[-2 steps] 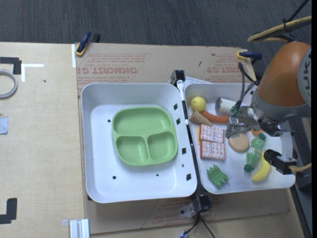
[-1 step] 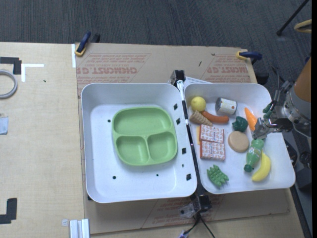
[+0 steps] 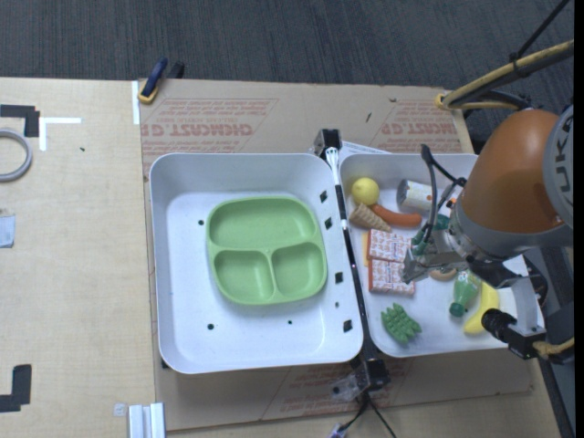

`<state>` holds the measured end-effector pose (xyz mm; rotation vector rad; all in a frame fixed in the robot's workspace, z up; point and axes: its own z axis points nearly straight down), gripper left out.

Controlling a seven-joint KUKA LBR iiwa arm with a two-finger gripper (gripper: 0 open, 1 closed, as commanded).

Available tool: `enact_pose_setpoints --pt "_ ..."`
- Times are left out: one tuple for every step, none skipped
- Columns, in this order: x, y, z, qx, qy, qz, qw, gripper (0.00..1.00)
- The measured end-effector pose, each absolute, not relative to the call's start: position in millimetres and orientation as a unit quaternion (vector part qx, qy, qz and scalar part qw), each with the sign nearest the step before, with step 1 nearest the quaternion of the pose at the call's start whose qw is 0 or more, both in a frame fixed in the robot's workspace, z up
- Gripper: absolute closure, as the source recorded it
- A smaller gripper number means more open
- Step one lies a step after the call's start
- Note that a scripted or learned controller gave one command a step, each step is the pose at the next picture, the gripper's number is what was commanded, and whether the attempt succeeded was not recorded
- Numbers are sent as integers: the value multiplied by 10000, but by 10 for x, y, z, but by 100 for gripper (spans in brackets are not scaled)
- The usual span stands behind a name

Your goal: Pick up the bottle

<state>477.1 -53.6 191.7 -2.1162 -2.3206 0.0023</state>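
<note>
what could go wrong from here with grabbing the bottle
The gripper sits over the waffle, not the green bottle, so it may close on the wrong item. The bottle lies against the banana, so a grasp could catch or push both. The arm partly hides the bottle, which makes judging alignment hard.

Two white bins stood side by side — the left bin [image 3: 173, 272] and the right bin [image 3: 438, 336]. The left one held one green divided plate [image 3: 266, 249]. The right one held one lemon [image 3: 365, 190], one carrot [image 3: 398, 215], one cone [image 3: 370, 217], one green bottle [image 3: 464, 294], one banana [image 3: 480, 310], one spiky green toy [image 3: 400, 322] — and one white cylinder [image 3: 415, 192].
</note>
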Motion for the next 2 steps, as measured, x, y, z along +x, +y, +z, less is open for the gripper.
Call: enact_pose_setpoints --pt "4771 185 1917 -7282 -6854 9 3 100" --pt "4770 1024 2007 -8011 -5986 13 3 100"
